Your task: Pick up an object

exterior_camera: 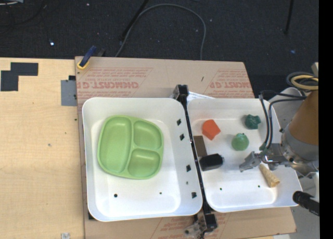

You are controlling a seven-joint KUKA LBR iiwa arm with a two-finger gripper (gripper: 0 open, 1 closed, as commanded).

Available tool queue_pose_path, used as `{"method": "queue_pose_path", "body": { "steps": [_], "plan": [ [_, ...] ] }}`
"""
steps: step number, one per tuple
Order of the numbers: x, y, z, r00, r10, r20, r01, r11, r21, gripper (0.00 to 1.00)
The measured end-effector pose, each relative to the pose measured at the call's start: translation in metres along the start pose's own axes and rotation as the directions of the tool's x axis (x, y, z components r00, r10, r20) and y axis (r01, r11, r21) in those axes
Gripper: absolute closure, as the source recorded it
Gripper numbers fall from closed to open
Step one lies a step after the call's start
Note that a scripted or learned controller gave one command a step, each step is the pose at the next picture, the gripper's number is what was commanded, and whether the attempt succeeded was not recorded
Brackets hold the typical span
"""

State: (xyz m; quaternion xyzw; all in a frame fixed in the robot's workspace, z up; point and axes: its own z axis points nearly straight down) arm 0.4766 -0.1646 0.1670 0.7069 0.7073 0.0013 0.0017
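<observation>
1. Left bin (pixel 93 180): white, shallow. A green divided plate (pixel 130 147) with three compartments lies flat in it, toward the upper left.
2. A black divider strip (pixel 188 149) runs between the two bins, with black clips at its top and bottom ends.
3. Right bin (pixel 234 196), left part: a brown flat block (pixel 197 143) lies against the divider; a black block (pixel 211 161) sits just below it, touching or nearly so. An orange block (pixel 210 129) is above and to the right of these.
4. Right bin, centre-right: a green round object (pixel 240 141); a darker green lumpy object (pixel 253 122) sits apart, near the upper right corner.
5. Gripper (pixel 253 161): low over the bin's right part, below the green round object, beside a tan stick-like piece (pixel 269 176). Finger state: cannot tell; no object seen between them.
6. Arm (pixel 307 128) enters from the right.
</observation>
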Motion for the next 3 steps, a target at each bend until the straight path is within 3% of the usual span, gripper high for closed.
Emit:
{"method": "queue_pose_path", "body": {
  "steps": [1,2,3],
  "plan": [
    [0.0383,0.0005,-0.0712,1.000,-0.003,0.000,0.003,1.000,-0.002,0.00],
    [0.0363,-0.0006,-0.0780,1.000,0.001,0.000,-0.001,1.000,0.005,1.00],
    [0.0363,-0.0007,-0.0777,1.000,0.002,-0.001,-0.002,1.000,0.005,0.00]
  ]
}}
